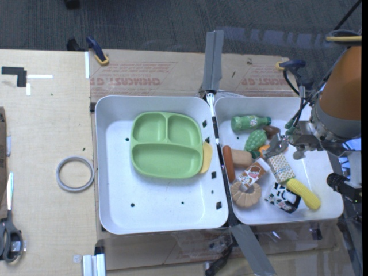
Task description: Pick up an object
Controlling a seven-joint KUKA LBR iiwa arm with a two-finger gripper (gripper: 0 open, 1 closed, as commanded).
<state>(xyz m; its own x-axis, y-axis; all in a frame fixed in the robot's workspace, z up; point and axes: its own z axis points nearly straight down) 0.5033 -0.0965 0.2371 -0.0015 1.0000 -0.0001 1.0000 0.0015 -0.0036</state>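
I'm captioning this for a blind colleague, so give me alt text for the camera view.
The arm's tool hovers low over toy food in the right bin, near a green bottle and a corn cob. The left bin holds a green divided plate.

- Light is even and fairly bright, falling from overhead.
- The two white bins (109,171) look slightly washed out, with a bluish cast.
- Shadows are soft and short, lying under the green plate (167,145) and along the bin walls.
- The picture is soft and low in detail; small toys blur together.
- The floor (172,10) at the top is dim.
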